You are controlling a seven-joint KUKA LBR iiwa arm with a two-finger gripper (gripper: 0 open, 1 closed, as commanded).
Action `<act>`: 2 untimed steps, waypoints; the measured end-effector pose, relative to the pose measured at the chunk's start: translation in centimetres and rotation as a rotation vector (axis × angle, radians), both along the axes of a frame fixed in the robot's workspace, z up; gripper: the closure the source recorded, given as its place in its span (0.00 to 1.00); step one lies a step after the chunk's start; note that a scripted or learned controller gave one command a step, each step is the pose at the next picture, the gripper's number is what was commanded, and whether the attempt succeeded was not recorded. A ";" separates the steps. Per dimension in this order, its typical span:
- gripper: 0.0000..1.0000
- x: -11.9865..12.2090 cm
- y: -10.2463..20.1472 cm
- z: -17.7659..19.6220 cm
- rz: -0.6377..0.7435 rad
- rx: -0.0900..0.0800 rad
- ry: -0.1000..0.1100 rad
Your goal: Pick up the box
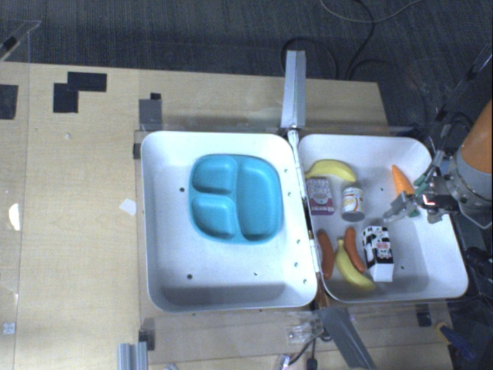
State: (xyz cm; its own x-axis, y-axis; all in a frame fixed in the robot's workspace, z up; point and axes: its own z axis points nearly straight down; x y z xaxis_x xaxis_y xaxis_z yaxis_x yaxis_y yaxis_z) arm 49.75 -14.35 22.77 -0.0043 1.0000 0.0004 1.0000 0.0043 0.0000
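Note:
The box (377,252) is a small black-and-white carton lying in the right bin (439,272) near its front, beside a banana (354,269). My gripper (417,205) hangs over the right side of that bin, above and to the right of the box and apart from it. Its fingers are open with nothing between them. An orange carrot (400,180) lies just behind the gripper's left finger.
The right bin also holds a second banana (333,169), a maroon-labelled can (320,195), a small tin (353,203) and two red sausages (326,253). A blue divided plate (235,196) sits in the left bin (166,230). A metal post (293,91) stands behind the bins.

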 end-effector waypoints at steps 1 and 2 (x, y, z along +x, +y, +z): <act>0.00 3.1 4.9 -10.9 -0.052 -0.004 -0.025; 0.00 3.1 5.1 -10.6 0.108 -0.005 -0.017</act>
State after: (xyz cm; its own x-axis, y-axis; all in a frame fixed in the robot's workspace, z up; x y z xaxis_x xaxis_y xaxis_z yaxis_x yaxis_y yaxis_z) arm 52.87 -9.24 12.14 -0.1116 0.9937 -0.0051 0.9936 0.1116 0.0167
